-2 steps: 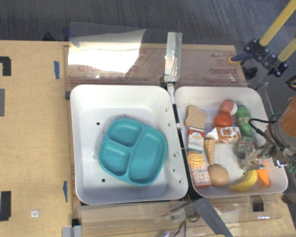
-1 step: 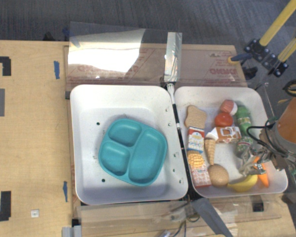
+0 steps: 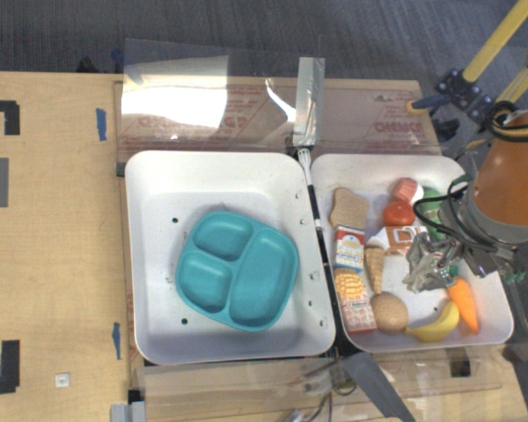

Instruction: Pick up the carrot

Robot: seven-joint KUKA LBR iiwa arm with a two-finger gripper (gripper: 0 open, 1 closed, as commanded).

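Lying in the right bin's (image 3: pixel 502 328) near right corner, the carrot (image 3: pixel 464 304) sits just beside the banana (image 3: pixel 436 323); my claw (image 3: pixel 433 266) hovers just left of it, and I cannot tell its grip; a teal divided tray (image 3: pixel 238 271) fills the left bin (image 3: pixel 150 192).

A blue plate (image 3: pixel 238 271) with three parts in the left bin (image 3: pixel 150 183), a yellow banana (image 3: pixel 437 323), a brown potato (image 3: pixel 389 312), a slice of bread (image 3: pixel 349 207) (all toy food) in the right bin (image 3: pixel 352 167)

Arm (image 3: pixel 510 183) cut by right edge — carrot (image 3: pixel 464 304) top hidden.
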